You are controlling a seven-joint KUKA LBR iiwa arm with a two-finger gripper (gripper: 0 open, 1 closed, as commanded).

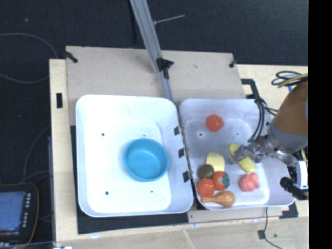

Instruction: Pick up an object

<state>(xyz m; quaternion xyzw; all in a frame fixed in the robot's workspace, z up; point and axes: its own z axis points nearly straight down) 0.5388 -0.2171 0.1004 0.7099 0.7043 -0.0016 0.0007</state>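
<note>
I see the gripper [244, 155] low in the right bin [228, 108], its fingers around a small yellow piece [247, 164], though I cannot tell whether they are open or closed on it. Near it lie a pale yellow block [216, 161], a red tomato [220, 180], a pink lump [249, 182], a tan gourd [220, 198] and an orange ball [214, 122]. A blue bowl [146, 159] sits in the left bin [104, 118].

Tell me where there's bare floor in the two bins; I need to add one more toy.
Left bin: bare all around the blue bowl. Right bin: bare along its far wall, beside the orange-red ball. Its near half is crowded: yellow block, tomato, pink piece and gripper.
</note>
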